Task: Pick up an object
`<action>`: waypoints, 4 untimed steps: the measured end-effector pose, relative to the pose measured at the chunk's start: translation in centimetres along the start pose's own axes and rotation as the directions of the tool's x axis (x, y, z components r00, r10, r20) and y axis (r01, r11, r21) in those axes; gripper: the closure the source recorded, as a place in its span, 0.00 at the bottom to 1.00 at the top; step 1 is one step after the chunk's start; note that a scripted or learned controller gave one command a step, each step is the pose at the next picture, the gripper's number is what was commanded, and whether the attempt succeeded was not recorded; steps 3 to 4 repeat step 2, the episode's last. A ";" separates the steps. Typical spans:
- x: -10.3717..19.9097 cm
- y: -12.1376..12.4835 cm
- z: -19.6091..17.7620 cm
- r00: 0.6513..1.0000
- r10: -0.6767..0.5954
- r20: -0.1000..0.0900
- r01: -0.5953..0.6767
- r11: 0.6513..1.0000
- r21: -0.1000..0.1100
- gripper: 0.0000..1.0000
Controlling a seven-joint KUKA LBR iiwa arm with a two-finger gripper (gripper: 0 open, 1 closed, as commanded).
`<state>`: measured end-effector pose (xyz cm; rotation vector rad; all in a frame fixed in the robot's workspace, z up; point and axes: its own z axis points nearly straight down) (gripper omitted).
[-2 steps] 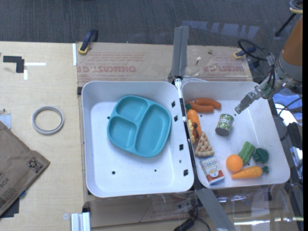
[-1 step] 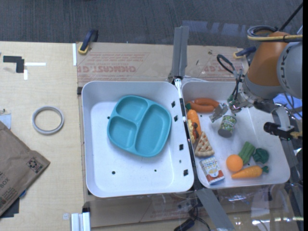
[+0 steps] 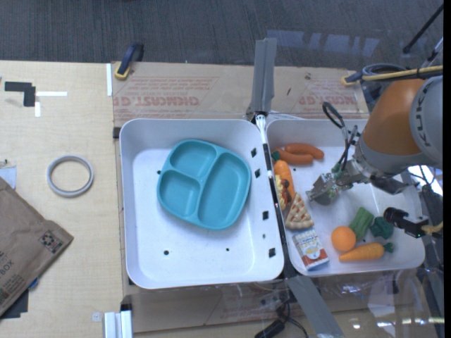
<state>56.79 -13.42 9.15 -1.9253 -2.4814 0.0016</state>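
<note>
My gripper (image 3: 323, 190) hangs low over the middle of the right bin (image 3: 320, 128), with the grey and orange arm coming in from the right. Around it lie toy foods: two sausages (image 3: 299, 153) at the back, a carrot-like orange piece (image 3: 282, 172) and a waffle slice (image 3: 298, 213) to its left, a small carton (image 3: 310, 248) at the front. An orange (image 3: 343, 239), a carrot (image 3: 361, 252) and green vegetables (image 3: 372, 224) sit to its front right. I see nothing clearly between its tips.
The left bin (image 3: 134, 189) holds a teal divided plate (image 3: 204, 184). A tape roll (image 3: 70, 175) and a brown cardboard box (image 3: 25, 241) lie on the bench to the left. A metal divider post (image 3: 264, 76) rises between the bins at the back.
</note>
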 end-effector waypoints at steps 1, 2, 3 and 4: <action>-0.2 0.0 -1.0 1.000 0.004 0.002 -0.004 1.000 -0.003 1.00; 2.5 2.2 -12.1 0.994 0.106 0.002 -0.106 0.994 -0.001 1.00; 2.5 2.2 -12.1 0.994 0.106 0.002 -0.106 0.994 -0.001 1.00; 2.5 2.2 -12.1 0.994 0.106 0.002 -0.106 0.994 -0.001 1.00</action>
